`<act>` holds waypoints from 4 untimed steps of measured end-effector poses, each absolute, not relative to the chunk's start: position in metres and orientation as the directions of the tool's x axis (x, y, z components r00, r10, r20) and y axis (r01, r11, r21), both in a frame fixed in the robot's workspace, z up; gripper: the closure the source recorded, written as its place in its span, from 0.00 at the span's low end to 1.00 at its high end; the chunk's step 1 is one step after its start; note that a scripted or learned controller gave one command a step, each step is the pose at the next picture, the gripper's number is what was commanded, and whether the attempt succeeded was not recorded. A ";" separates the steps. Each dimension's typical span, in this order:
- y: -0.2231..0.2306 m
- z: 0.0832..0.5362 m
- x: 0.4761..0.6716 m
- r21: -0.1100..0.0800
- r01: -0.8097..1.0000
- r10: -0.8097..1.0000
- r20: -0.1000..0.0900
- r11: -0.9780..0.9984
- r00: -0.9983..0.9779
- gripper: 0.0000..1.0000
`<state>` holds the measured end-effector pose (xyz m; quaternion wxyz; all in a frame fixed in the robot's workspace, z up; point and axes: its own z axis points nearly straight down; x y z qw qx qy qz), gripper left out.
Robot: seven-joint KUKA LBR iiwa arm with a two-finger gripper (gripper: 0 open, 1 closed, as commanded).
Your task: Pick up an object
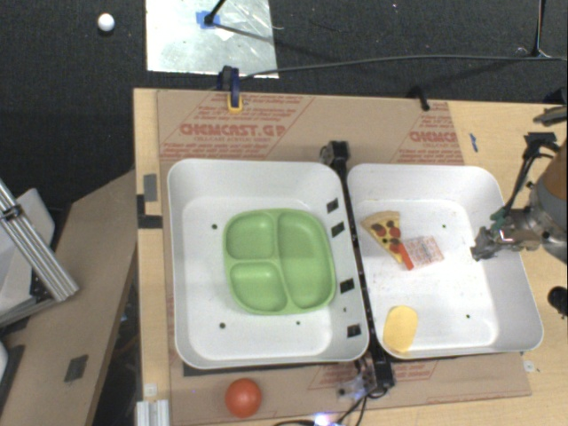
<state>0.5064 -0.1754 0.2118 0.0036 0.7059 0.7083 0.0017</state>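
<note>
1. The tabletop (293, 118) is a big brown board with red letters on it, and it carries two white bins side by side
2. The left bin (191, 202) holds a green plate (279, 261) with three parts. The plate lies flat in the middle of the bin
3. The right bin (470, 193) holds three small things, and the arm reaches over its right wall
4. The arm (552, 202) comes in from the right edge. It is grey and leans down toward the right bin
5. The claw (484, 245) sits low at the right side of the right bin, pointing left. It is too small and blurry to say if it is apart or together. Nothing can be seen in it
6. A pizza slice toy (384, 230) lies flat in the upper left part of the right bin. Its long side runs from upper left to lower right, and its thin tip points to the lower right
7. A small see-through packet (426, 250) lies just beside the pizza tip, well apart from the claw
8. A yellow chip (401, 327) lies near the front left corner of the right bin, with its long side going up and down
9. A red ball (243, 397) sits on the tabletop in front of the left bin
10. A tiny white ball (106, 22) rests far off on the dark floor at the top left
</note>
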 end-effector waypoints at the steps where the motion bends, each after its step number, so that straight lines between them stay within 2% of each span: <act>1: -0.176 0.259 0.508 0.007 1.000 1.000 -0.002 0.005 -0.005 1.00; 4: -0.016 0.262 0.563 0.003 1.000 1.000 0.002 0.010 -0.010 1.00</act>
